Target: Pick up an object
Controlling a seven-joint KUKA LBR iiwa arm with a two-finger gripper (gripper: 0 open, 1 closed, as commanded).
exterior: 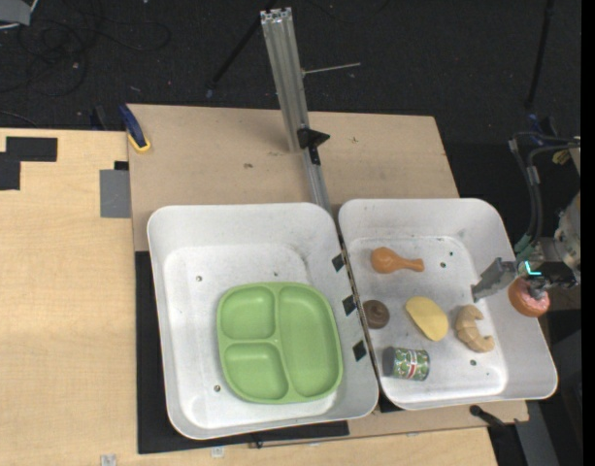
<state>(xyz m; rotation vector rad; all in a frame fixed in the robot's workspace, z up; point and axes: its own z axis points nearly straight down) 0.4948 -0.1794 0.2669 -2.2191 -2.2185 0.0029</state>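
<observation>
Red-orange round piece point(529, 300) is the likeliest target. It sits right against the gripper point(511, 282), on its lower right side, over the right rim of the right bin point(491, 384). Whether the gripper is open, closed or clamped on that piece I cannot tell from this slant.

I judge the step in hand to be the grasp itself, or the moment around it. The next move calls for a sure closure on the piece, then a straight lift clear of the rim. Being round, the piece points nowhere and shows no long axis, so the angle of approach should matter little.

Near the gripper, below and to its left, lies a tan curved piece point(476, 327), its long axis running from upper left to lower right. Farther left lies a yellow piece point(427, 317) on a like slant.
</observation>
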